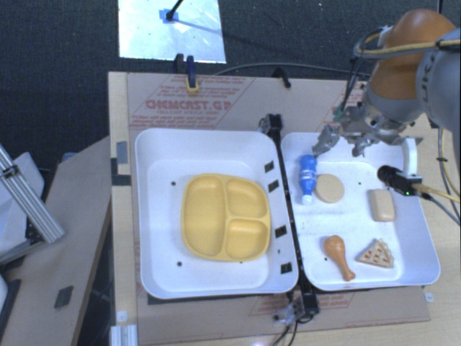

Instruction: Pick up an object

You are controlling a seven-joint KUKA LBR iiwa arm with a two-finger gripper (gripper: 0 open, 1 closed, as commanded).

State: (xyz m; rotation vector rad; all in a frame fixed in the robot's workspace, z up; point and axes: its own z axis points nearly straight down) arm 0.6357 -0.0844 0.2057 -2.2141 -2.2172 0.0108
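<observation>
**Ana:** Camera view has the gripper (344, 140) hanging over the back edge of the right bin (425, 265), fingers spread apart and nothing between them. Which object do you reckon it can reach?

**Ben:** Closest is the blue bottle (307, 178), lying just below the left finger and almost against the wall shared with the left bin (148, 215). The round cookie (330, 188) sits just beside it, maybe touching.

**Ana:** That is my worry. If it drops for the bottle, one finger could land on the wall or on the black clips along the divide, and the jaws would close on air.

**Ben:** Or a finger comes down on the cookie and shoves both things sideways. The bottle is rounded, so I'd judge it could roll out of a loose pinch.

**Ana:** The others stand apart: a pale block (382, 205) near the right wall, a drumstick (338, 254) and a wedge of pizza (377, 254) toward the front.

**Ben:** The flat ones look hard to get fingers under, and they might simply slide on the smooth white floor. The drumstick's thin shaft could pivot if caught off centre.

**Ana:** And the yellow divided plate (225, 216) in the left bin?

**Ben:** Well apart from the gripper, and wide; I doubt the fingers span it, except at the rim
</observation>
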